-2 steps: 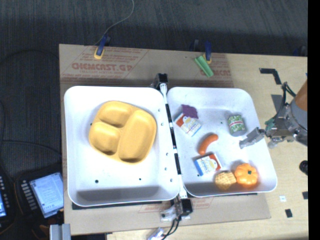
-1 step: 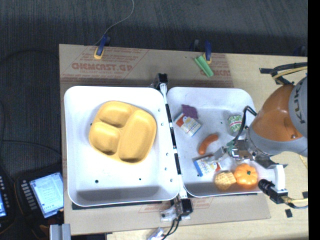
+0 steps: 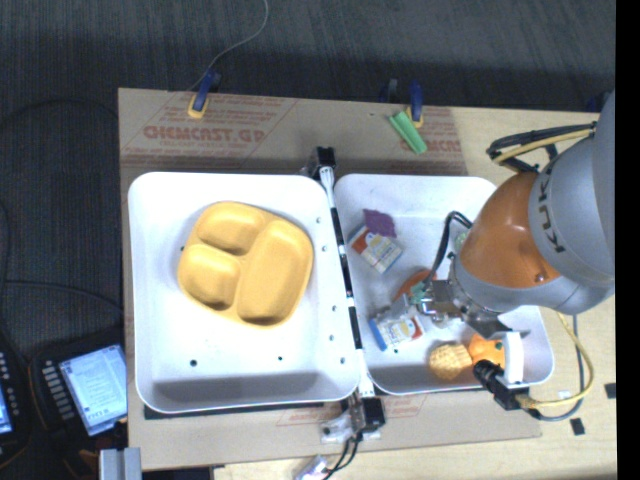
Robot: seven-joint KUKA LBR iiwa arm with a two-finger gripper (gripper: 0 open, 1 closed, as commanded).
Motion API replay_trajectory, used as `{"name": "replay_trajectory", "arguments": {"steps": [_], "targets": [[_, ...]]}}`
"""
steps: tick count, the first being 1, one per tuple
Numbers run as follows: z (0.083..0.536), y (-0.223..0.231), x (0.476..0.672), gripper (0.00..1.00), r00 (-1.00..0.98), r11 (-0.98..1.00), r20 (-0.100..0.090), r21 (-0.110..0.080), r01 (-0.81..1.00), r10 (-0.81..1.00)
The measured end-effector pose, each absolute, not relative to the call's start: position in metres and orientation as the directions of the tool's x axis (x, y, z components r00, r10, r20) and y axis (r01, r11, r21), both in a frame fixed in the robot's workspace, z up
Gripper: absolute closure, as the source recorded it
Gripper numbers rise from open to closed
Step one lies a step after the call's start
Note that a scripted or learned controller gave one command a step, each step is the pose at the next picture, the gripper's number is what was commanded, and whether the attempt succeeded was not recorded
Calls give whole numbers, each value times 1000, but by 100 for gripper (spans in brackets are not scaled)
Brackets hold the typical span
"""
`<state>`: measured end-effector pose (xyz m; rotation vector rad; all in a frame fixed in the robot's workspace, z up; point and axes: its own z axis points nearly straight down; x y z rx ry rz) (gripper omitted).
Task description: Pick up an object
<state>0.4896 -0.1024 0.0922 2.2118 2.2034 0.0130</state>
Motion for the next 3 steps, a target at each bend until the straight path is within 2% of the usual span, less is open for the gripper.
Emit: {"name": "replay_trajectory", "arguments": {"steps": [1,2,3], "targets": [[105,-102,492,100,3,-3,-7,26,1000,1000],[104,-102,492,0,4,-3,-7,26,1000,1000],[92,-97,526,0,0,0,0,10,1000,1000]]}}
